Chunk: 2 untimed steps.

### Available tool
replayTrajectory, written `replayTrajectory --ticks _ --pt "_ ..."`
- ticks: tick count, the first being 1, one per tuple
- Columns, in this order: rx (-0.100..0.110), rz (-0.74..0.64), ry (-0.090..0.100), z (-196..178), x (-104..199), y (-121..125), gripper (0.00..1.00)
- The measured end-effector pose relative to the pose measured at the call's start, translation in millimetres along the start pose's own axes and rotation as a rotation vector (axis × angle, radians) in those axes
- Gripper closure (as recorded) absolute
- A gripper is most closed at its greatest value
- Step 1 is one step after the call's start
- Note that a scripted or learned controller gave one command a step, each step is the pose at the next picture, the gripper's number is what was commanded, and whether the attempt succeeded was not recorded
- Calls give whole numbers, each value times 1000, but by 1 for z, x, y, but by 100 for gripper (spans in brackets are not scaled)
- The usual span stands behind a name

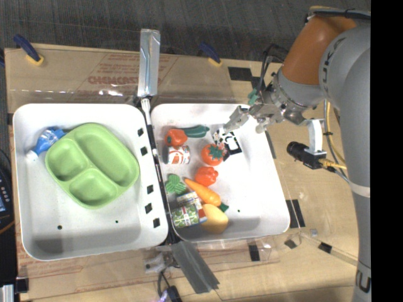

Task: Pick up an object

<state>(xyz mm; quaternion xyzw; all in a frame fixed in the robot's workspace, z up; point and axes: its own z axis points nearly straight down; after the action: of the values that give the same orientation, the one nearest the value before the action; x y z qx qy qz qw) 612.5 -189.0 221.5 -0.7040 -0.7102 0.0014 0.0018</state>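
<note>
Wooden bench carries your two white bins side by side. Your left bin holds a green divided plate with something blue tucked behind its far-left edge. Your right bin holds the toy food, crowded toward its left wall: a tomato, an orange pepper, a carrot, a yellow pear-like piece, a small can and a red-and-white item. You see the gripper reaching in from the right, low over the bin's far side, just beside the tomato. Its fingers look slightly apart, though they blur against the dark patch there, with nothing clamped between them.
</note>
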Motion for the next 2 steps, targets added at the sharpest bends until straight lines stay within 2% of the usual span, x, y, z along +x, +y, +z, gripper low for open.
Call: replayTrajectory --ticks 1,2 --pt "-3 -24 -1 129 6 29 0" --pt "-3 7 -2 129 8 -49 0"
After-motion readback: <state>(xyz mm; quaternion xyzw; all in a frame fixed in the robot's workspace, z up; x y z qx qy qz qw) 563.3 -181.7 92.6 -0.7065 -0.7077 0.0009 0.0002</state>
